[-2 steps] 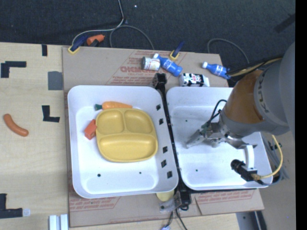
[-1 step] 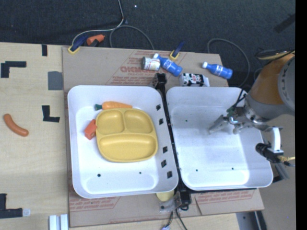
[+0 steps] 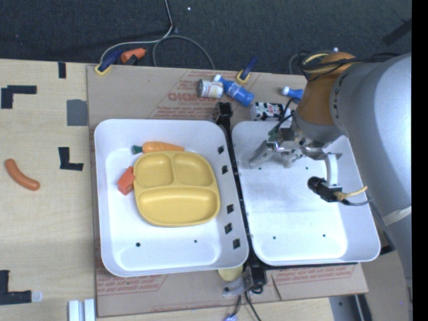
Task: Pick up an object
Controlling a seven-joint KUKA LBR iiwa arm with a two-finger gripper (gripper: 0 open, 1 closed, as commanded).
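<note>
Camera view: hand (image 3: 292,154) spread open over right bin (image 3: 301,239), yellow plate (image 3: 177,187) well apart.

Two white bins (image 3: 107,179) (image 3: 361,243), one yellow divided plate (image 3: 177,187), two toy carrots (image 3: 162,147) (image 3: 126,180), one sausage (image 3: 22,174), one bottle (image 3: 211,87).

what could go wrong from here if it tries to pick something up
1. The gripper sits over the right bin, while the yellow plate and carrots lie in the left bin, so closing here would likely grab nothing.
2. The carrots lie tight against the plate's edge, so a grasp there could hit the plate.
3. Crossing over, the arm could catch the divider between the bins.
</note>
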